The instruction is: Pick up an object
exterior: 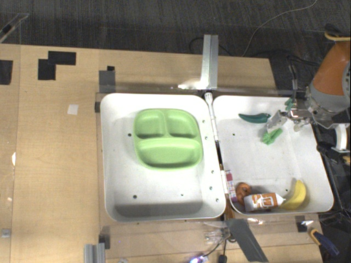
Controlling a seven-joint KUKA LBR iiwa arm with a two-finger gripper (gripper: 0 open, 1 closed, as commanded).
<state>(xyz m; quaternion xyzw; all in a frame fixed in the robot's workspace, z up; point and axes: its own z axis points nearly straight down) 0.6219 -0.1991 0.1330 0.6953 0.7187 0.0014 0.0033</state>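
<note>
The right bin (247,158) holds several items. A dark green pepper-like piece (254,116) lies near its far wall, and a small light green piece (271,137) lies just right of it. A yellow banana (296,195), a white and orange bottle (262,201) and a small brown item (242,189) sit along the near wall. My gripper (273,126) reaches in from the right, its tip directly at the upper end of the light green piece. I cannot make out whether it has hold of that piece.
A light green divided plate (167,137) lies in the left bin (118,169). A metal post (210,59) stands behind the divider between the bins. Cables run along the right bin's outer side.
</note>
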